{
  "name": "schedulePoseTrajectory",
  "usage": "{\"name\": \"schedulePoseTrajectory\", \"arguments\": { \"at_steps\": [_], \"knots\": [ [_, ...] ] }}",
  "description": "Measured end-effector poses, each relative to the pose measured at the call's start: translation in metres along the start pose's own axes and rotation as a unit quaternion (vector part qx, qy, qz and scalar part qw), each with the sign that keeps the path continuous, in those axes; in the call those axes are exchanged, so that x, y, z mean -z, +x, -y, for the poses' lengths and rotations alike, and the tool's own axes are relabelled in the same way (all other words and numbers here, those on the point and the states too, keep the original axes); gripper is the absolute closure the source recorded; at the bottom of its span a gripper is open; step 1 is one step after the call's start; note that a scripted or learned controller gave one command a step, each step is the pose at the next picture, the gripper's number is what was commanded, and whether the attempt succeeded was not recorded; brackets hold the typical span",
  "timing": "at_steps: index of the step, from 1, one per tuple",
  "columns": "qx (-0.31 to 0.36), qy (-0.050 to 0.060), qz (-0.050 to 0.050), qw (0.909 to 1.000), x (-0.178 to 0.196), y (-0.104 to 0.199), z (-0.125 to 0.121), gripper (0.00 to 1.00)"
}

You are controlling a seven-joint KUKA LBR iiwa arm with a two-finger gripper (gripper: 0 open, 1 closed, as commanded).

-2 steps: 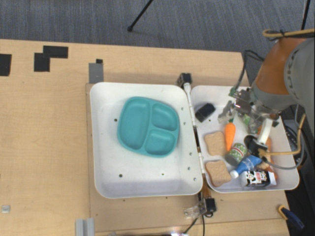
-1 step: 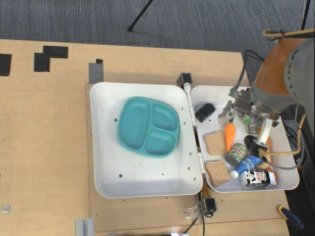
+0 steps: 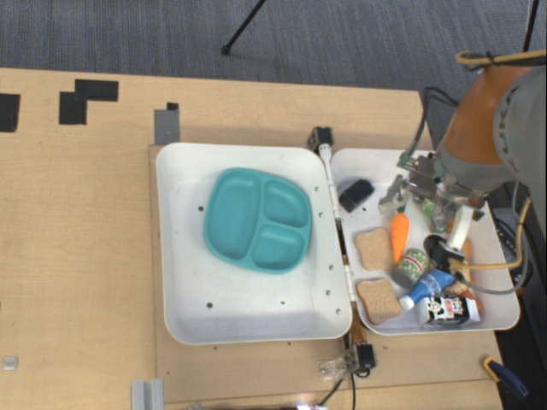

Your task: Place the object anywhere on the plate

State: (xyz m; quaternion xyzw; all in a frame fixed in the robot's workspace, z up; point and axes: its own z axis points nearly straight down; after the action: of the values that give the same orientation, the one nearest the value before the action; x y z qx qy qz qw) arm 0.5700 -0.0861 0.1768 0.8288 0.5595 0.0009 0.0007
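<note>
Sitting empty in the left bin, the teal plate has three compartments and nothing on it, so the placing step is not yet done. No single object is marked out by the task; candidates all lie in the right bin: a carrot upright-ish in the middle, two bread slices and along the left side, a green can just below the carrot, a blue bottle touching the can's lower side, a small black-and-white carton at the bottom, a dark lump near the top left. The gripper hangs over the upper part of that bin, just right of the carrot's top, among clutter; whether its jaws are open or closed cannot be told, and nothing is clearly between them. The arm comes in from the right, orange band above the wrist. Judging by position, this is the picking stage: reaching into the pile, likely near the carrot. Crowding looks like the risk; neighbours touch, a grab could nudge them. The plate is well apart, across the divider between bins.
</note>
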Motion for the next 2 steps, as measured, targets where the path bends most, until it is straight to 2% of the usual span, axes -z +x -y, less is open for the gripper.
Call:
{"name": "schedulePoseTrajectory", "arguments": {
  "at_steps": [2],
  "knots": [
    [0.0,0.0,0.0,1.0,0.0,0.0,0.0,0.0]
  ]
}}
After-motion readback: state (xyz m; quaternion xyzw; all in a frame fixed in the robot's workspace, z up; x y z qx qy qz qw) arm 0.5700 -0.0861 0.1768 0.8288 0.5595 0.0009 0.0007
